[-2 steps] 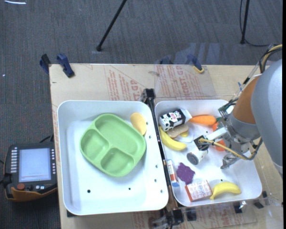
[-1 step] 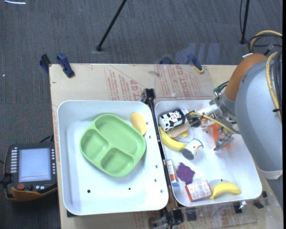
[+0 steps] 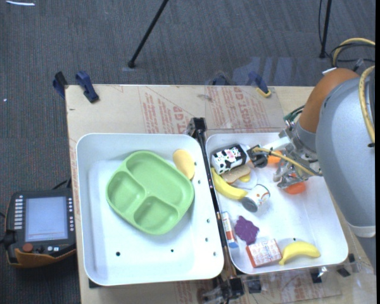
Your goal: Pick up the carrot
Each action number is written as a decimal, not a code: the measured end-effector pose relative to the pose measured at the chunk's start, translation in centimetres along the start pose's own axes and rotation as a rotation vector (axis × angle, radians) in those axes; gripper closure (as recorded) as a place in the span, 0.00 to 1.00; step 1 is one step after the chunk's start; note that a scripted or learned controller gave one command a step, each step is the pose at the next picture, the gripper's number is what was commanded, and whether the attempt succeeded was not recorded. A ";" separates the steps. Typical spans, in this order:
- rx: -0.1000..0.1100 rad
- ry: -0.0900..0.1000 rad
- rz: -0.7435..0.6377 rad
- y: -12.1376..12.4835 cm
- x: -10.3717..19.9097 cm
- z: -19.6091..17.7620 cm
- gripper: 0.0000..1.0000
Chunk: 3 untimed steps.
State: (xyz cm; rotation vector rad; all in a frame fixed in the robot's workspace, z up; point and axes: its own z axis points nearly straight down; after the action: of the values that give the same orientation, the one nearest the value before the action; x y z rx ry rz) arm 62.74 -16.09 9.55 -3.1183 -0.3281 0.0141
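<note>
Carrot [image 3: 295, 187] low in the right bin [image 3: 316, 230], near its right wall and toward the far side, showing as a small orange patch directly beneath the tool [image 3: 290, 177]. Tool down in the bin over that patch, arm [image 3: 348, 151] reaching in from the desk's [image 3: 145, 106] right edge and covering much of the bin's right side. Cannot tell whether the tool is spread or pressed together; too small and cluttered at the tip, so no grasp confirmed. Carrot apparently resting on the bin floor, not lifted. Judged progress: approach made, descent at or near the carrot, grip and lift not yet shown. Elsewhere in the right bin: a black-and-white cow toy [image 3: 228, 158] near the far left corner, a banana [image 3: 228, 187] just below it, a small white cup [image 3: 258, 197] beside the banana's end, a purple piece [image 3: 246, 228] toward the near side, a red-and-white box [image 3: 264, 252] and a second banana [image 3: 299, 251] along the near edge. Left bin [image 3: 101, 252] carrying a green divided plate [image 3: 151, 190] with a yellow piece [image 3: 184, 163] at its far right rim. Risk, as a judgement: closing beside the carrot rather than around it.
</note>
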 end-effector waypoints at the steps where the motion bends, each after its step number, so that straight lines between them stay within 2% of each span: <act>1: -0.002 0.004 -0.396 3.4 -3.4 0.9 1.00; 2: -0.003 0.004 -0.395 3.4 -3.4 0.9 0.00; 3: -0.003 0.006 -0.359 -2.3 0.4 -0.3 0.00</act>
State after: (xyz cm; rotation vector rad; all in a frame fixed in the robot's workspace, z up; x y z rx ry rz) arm 62.67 -13.72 9.91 -3.0101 -0.8799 0.0026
